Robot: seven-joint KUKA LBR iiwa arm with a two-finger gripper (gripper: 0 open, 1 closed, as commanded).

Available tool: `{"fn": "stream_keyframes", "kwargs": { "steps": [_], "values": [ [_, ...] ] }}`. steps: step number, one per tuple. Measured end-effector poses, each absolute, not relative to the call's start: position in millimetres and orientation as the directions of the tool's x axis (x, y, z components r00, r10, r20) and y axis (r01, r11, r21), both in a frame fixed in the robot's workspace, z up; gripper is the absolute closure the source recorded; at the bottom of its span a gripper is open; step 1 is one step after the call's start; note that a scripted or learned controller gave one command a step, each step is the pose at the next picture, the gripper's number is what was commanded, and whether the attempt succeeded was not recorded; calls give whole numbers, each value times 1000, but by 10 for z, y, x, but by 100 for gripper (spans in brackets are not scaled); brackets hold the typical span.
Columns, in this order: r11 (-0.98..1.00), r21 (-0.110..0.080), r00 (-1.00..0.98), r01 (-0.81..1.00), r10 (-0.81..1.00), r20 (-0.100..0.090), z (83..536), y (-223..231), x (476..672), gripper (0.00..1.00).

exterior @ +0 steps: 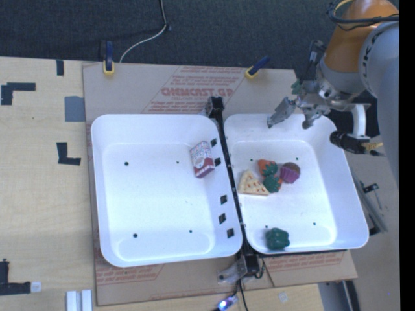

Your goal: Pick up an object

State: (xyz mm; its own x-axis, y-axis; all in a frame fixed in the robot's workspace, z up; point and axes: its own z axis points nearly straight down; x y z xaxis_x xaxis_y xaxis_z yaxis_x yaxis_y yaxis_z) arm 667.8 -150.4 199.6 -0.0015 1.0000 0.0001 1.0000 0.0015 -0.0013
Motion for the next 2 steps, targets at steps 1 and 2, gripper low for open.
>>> {"fn": "stream_keyframes", "kwargs": {
  "steps": [1,2],
  "values": [
    [4,19,-4,1000,1000,-4,3808,-1415,6701,0],
    [9,18,-9,1000,1000,-1,5464,-639,6570,0]
  ]
}}
